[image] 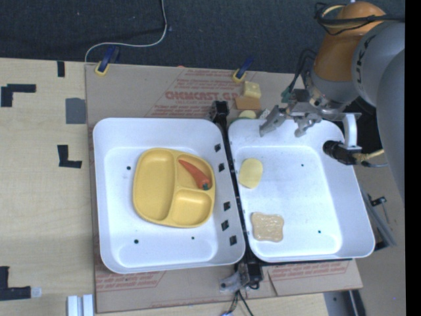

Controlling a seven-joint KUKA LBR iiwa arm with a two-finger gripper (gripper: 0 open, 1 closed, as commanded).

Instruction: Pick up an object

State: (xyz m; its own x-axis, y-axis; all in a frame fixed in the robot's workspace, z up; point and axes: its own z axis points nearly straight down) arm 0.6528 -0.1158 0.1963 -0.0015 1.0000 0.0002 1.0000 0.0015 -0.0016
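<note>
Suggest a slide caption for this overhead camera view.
Open two-finger gripper above right white bin; left bin's yellow divided plate holds a red chili pepper.

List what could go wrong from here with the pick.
1. The gripper hovers over the right bin's back rim and could strike it descending.
2. The pale yellow round piece and tan flat piece lie flat, so a grasp may slip.
3. The round piece sits near the divider, leaving little clearance.

Bench [39,176], cardboard sheet [158,91], two white bins [112,242]
</note>
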